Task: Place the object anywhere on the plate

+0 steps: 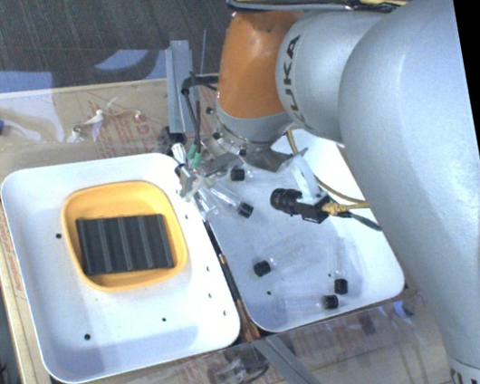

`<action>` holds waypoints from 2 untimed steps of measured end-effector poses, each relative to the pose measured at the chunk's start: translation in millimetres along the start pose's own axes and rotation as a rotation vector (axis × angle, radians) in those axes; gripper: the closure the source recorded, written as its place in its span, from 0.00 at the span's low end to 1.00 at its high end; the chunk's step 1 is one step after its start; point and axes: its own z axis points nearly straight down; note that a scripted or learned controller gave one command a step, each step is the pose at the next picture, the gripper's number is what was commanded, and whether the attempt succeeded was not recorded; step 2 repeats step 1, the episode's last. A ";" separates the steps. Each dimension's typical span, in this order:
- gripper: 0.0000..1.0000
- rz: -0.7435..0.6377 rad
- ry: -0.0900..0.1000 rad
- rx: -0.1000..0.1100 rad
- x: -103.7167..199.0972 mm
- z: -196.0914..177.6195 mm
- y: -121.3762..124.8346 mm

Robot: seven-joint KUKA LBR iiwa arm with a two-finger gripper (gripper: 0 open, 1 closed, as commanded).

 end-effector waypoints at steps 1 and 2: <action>0.00 0.000 0.000 0.000 -0.2 -0.2 0.1; 0.00 0.000 0.000 0.000 -0.2 -0.2 0.1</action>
